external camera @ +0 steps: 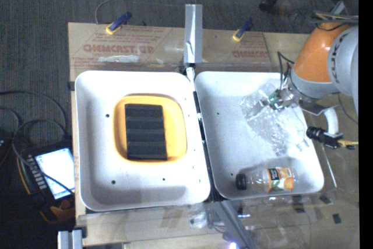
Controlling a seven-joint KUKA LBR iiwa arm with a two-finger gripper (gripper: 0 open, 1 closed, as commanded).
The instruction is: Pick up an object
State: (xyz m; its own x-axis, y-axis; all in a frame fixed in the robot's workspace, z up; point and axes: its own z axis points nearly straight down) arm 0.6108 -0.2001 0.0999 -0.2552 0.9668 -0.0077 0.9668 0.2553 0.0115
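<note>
Lying on its side along the near wall of the right bin (221, 125), a small clear bottle (265, 179) with an orange label points its dark cap left. Going left to right: the left bin (93, 125) holds a yellow tray (178, 125) with a black ridged block (145, 131); crumpled clear plastic (271, 119) lies mid right bin; the gripper (278, 99) rests on the plastic's far edge, its state hidden

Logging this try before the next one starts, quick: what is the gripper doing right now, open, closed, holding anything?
Gripper: cannot be told; it sits down at the crumpled clear plastic in the right bin, with no object visibly held.
</note>
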